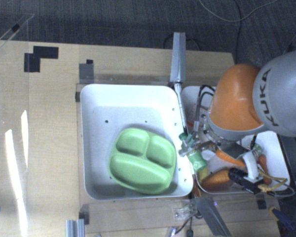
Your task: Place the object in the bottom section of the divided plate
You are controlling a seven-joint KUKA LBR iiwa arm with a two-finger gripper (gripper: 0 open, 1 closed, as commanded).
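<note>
A green divided plate (143, 159) lies in the left white bin (96, 132), with two small sections at its far side and one long section at its near side. All three sections hold nothing. My gripper (191, 146) hangs low over the left edge of the right bin (274, 139), close to the wall between the bins. A small teal-green thing (186, 139) sits right at the gripper's tip; whether it is gripped is unclear. Just below it lies a yellow-green object (198, 163).
The right bin also holds an orange carrot-like piece (228, 157), a brown-orange object (214, 180) at its near edge and a small red piece (261, 159). The arm's orange band (234, 98) covers much of that bin. A metal rail (178, 58) runs between the bins.
</note>
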